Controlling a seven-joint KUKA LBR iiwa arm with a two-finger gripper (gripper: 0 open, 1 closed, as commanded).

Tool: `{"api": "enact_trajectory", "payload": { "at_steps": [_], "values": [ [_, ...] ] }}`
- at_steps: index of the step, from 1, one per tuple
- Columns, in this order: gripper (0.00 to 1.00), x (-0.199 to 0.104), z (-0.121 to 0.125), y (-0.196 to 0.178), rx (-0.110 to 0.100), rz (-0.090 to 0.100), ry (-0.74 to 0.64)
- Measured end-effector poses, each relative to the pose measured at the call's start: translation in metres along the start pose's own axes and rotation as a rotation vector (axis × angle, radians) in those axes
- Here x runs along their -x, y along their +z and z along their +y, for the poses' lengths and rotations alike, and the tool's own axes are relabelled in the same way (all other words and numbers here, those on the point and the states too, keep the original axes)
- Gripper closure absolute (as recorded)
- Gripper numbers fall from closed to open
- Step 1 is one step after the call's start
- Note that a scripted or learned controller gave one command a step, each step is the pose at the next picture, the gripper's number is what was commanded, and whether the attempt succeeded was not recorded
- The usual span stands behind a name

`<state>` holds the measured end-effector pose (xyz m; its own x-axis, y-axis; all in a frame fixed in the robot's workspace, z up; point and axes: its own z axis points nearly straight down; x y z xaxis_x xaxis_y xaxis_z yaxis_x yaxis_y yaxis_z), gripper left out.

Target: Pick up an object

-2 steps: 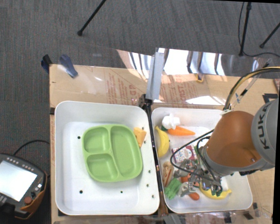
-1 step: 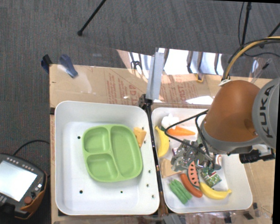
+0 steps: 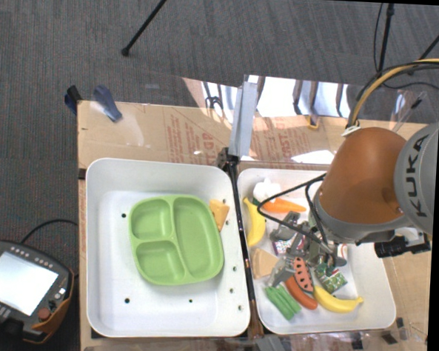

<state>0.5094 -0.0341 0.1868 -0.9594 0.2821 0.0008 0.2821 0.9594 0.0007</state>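
The gripper (image 3: 301,252) is seen low in the right bin (image 3: 378,310), over a heap of toy food. How far it is open cannot be told, nor whether anything is held. The watermelon slice (image 3: 305,273) just below it is judged light, stiff and smooth, best pinched across its flat faces, since neighbours crowd it

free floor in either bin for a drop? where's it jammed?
Left bin: bare white strip all around the green divided plate, widest along the near edge; cheese wedge sits at the plate's far right corner. Right bin: crowded under the gripper with bananas, carrot, watermelon slice; some floor along its right side.
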Motion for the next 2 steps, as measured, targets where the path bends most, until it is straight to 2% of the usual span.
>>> {"api": "enact_trajectory", "payload": {
  "at_steps": [1,2],
  "values": [
    [0.00,-0.0181,-0.0650,0.1023,-0.001,0.006,-0.071],
    [0.00,-0.0193,-0.0554,0.1007,0.000,0.003,0.005]
  ]
}}
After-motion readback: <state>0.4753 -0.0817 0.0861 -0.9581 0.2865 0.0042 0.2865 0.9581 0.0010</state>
